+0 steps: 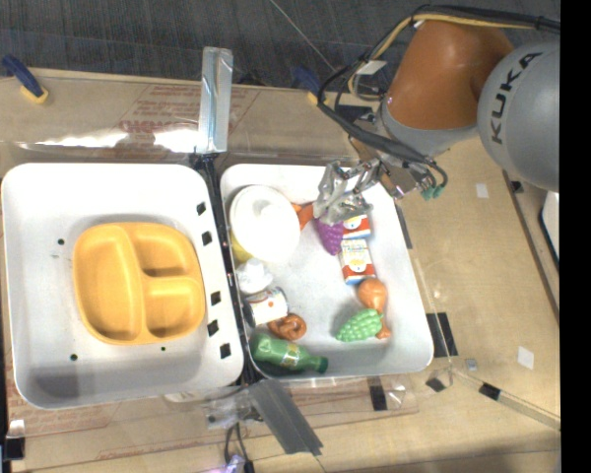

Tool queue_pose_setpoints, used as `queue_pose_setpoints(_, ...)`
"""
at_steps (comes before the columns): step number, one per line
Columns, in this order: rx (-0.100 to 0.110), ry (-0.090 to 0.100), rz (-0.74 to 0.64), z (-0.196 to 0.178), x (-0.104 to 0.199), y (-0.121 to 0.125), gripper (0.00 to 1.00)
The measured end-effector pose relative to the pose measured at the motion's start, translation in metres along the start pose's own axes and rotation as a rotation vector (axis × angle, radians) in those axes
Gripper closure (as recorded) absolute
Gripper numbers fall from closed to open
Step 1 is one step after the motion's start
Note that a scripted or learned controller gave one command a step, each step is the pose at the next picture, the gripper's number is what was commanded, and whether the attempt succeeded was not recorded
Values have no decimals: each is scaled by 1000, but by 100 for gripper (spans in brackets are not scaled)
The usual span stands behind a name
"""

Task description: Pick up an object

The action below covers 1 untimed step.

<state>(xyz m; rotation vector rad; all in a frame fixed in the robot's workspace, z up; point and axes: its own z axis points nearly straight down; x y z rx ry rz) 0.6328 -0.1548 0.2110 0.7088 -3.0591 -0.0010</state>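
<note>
The purple grapes (330, 233) lie in the upper part of the right bin (414, 294), touching the small carton (356, 249) and near the white bowl (264, 222). The gripper (341, 193) is low just above them, so I judge the step is the reach for a grasp. Whether it is open or holds anything, I cannot tell. The next move needs a straight descent and a firm closing, without pushing the carton.

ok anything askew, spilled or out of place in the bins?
Nothing spilled or damaged. The right bin is crowded: a green bottle lies on its side by the near wall, and the small carton lies flat. The yellow divided tray sits flat in the left bin. The tool is over the purple grapes.
</note>
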Motion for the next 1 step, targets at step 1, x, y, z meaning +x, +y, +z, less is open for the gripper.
queue_pose_setpoints(1,4,-6,259,-43,-2,-10,100)
